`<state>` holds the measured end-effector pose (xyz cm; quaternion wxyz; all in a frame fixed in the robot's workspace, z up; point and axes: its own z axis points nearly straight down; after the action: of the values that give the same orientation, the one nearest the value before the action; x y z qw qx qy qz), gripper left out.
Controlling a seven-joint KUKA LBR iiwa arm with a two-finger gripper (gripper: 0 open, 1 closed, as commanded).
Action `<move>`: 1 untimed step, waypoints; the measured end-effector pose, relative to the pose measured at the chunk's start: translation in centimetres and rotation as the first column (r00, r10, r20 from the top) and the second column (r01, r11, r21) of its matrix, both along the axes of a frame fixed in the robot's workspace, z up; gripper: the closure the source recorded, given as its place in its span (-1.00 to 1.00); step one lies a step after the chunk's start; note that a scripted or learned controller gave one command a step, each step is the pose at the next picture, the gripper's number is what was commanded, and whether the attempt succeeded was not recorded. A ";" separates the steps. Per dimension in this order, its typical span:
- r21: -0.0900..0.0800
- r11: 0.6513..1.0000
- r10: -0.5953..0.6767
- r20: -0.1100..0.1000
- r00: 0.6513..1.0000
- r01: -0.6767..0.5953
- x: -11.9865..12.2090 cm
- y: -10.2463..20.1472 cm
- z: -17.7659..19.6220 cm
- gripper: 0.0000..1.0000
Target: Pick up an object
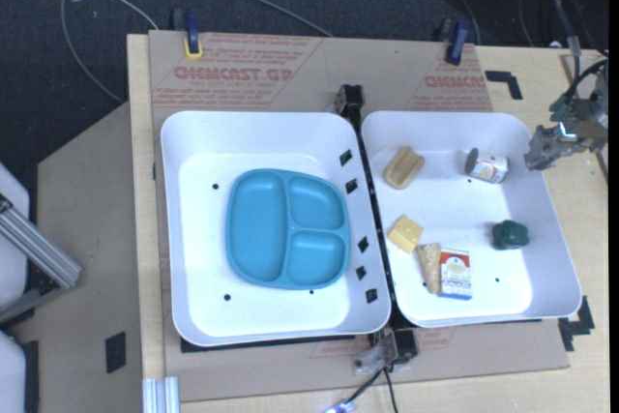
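From my station I see two shallow white bins side by side on the pale wooden counter (135,208). The left white bin (184,160) holds a light-blue plastic divided plate (286,228) with three compartments, lying flat near the bin's middle. The right white bin (542,276) holds the loose pieces I could pick from: a tan bread-like block (402,167) toward the far left part, a small silver-and-white can (486,167) lying on its side toward the far right, a yellow wedge like cheese (405,232) near the bin's left wall, a beige cracker-like stick (429,267) just nearer than that, touching a small red-and-white printed box (455,272) on its right, and a dark green rounded lump (510,234) on the right side, well apart from the box. The claw (547,150) sits at the right edge of the right bin, over its far right rim, just beside the can but apart from it; nothing shows between its tips, and I cannot tell whether it is released or clenched, since it is small and blurred at this angle. Two blue clamps (193,39) pinch the brown printed cardboard sheet (242,73) at the counter's far edge.
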<state>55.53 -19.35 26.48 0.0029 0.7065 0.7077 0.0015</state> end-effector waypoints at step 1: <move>0.001 1.000 -0.001 -0.004 1.000 0.001 0.1 0.0 1.7 1.00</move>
<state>55.60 -19.35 28.19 0.0012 0.7068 0.7075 0.0007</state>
